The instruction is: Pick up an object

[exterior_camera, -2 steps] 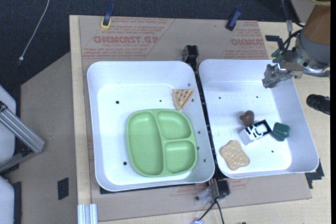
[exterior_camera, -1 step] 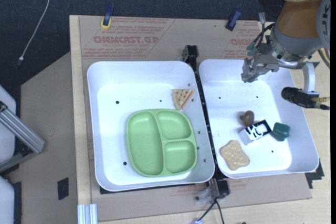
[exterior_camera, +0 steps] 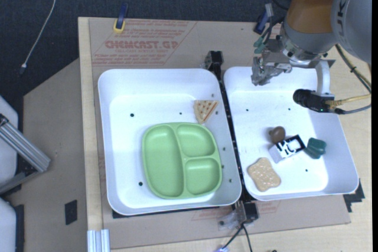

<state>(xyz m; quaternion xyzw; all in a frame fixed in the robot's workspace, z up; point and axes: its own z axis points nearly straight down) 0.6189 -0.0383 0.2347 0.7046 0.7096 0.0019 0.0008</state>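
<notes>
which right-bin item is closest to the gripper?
The brown round piece: it lies farthest up the right bin toward the gripper, above the rest.

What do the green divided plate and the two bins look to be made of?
The green divided plate looks like moulded plastic with a matte finish: uniform pale green, rounded compartment ridges, soft even shading. The left bin and right bin look like thin formed white plastic, smooth and slightly glossy, with rolled rims and rounded corners; I can't rule out enamelled metal.
</notes>
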